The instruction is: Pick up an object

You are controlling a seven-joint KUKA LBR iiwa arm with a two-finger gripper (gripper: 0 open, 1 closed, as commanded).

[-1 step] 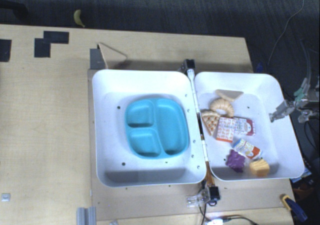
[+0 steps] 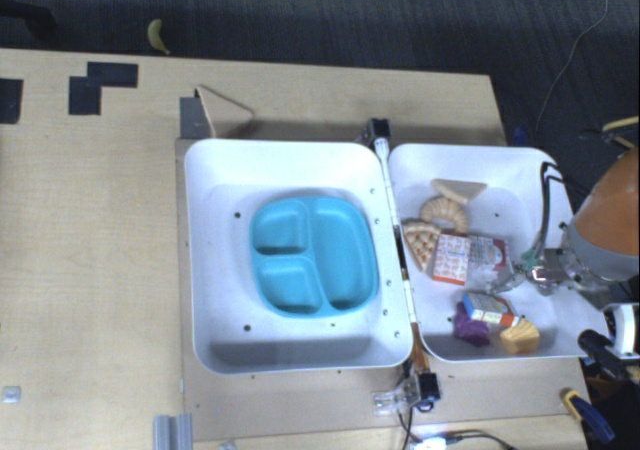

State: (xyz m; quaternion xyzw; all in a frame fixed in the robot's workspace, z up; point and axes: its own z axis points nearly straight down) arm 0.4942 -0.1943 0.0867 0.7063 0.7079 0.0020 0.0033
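The gripper hangs low at the right bin's right side; whether its claw is wide or narrow I can't tell. Just left lie a red-patterned packet, a purple toy and a croissant. It seems to be approaching; next it must settle over one piece.

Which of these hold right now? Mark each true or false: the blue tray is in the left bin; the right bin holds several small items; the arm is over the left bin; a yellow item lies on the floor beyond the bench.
1. The blue divided tray lies in the left bin. True.
2. The right bin holds several small items. True.
3. The arm is over the left bin. False: it is at the right bin's right side.
4. A yellow item lies on the dark floor beyond the bench. True.
5. The tray is red. False: blue.
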